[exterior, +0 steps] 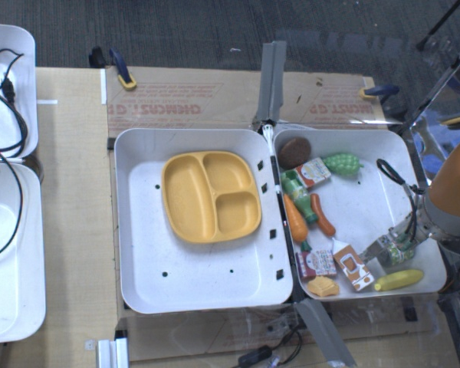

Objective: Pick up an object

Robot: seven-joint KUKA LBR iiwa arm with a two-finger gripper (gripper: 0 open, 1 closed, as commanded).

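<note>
On my desk (69, 205) the left bin (138, 282) holds a divided plate (211, 195), the right bin (383, 156) toy food, with my claw (389, 245) near its right wall.

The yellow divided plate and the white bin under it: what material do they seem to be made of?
The yellow plate looks like moulded plastic with a matte to slightly satin finish: uniform colour, rounded compartment ridges, soft highlights. The left white bin also looks like plastic, smooth and faintly glossy, with rounded corners and a rolled rim; thin painted metal cannot be excluded.
</note>
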